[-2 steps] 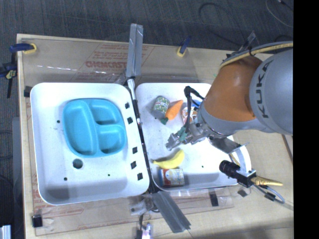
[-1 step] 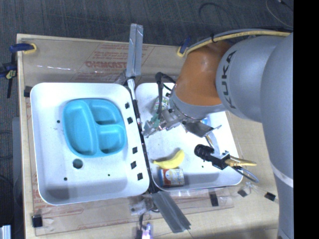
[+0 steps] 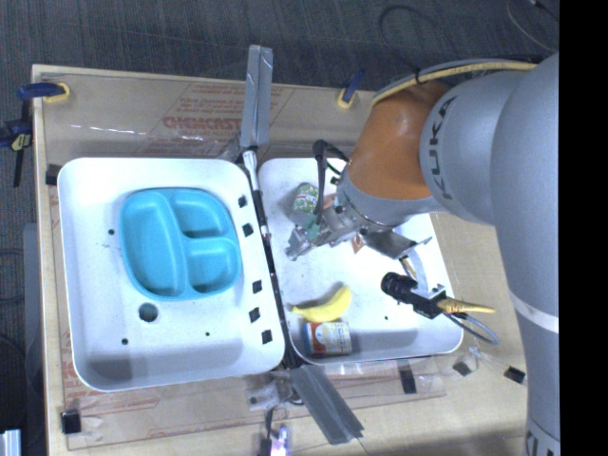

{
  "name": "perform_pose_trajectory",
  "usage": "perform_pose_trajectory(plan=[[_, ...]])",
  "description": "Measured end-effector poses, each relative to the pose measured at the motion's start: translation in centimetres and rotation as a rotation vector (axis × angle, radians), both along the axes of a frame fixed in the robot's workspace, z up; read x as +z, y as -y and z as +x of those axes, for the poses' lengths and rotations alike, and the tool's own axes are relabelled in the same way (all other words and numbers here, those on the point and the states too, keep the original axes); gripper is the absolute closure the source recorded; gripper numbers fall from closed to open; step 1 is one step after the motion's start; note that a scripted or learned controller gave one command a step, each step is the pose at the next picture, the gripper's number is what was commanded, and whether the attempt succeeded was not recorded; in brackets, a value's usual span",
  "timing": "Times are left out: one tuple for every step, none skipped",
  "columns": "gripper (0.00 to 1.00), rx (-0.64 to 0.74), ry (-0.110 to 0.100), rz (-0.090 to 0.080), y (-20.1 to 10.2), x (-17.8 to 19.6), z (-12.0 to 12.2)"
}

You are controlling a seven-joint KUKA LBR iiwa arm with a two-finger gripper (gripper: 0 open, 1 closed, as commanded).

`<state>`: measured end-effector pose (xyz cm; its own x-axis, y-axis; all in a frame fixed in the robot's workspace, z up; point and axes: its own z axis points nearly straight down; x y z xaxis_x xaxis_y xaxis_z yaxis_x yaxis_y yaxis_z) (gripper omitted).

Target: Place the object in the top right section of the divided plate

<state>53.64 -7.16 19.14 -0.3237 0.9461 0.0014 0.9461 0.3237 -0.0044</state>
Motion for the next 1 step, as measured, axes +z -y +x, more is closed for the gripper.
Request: perform_pose_trajectory(plan=[[1.00,0.049,-0.002,0.001,-5.90,-0.08,0.12]])
